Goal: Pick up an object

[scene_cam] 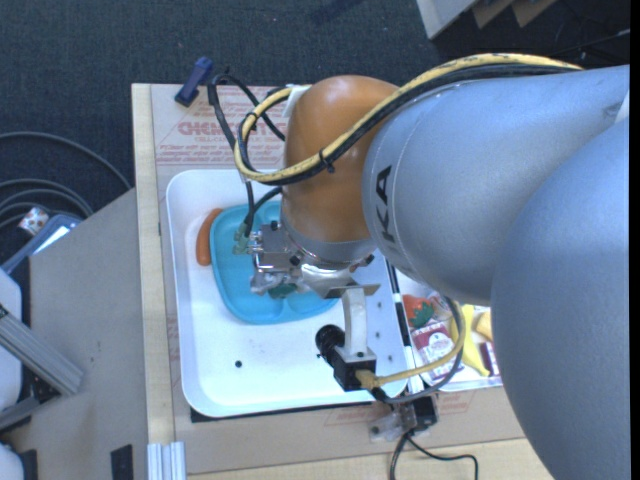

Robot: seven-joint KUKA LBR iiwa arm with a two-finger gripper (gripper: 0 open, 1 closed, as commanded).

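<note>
A: Since the arm covers much of the bench, what can be listed, left to right?

B: Item one: left bin [190,368], white, shallow. Item two: an orange object [204,236], narrow, at the bin's left side, touching the blue piece. Item three: a blue object [240,283], broad, flat, rounded outline, lying near the bin's middle. Item four: the gripper [272,268], directly over the blue object's right part, under the orange band [330,158].

A: Gripper condition?

B: Cannot tell; the wrist hides the fingertips, and whether anything sits between them is not visible.

A: Handling notes for the blue object?

B: Judged light and probably smooth plastic, perhaps slightly flexible, though the surface is hard to read from here. Lying flat, it offers little height, so a hold across its rim or a raised edge seems best; a pinch on the flat face would likely slip.

A: Further right?

B: Item five: right bin [480,383], with colourful packets [432,333] partly under the arm.
</note>
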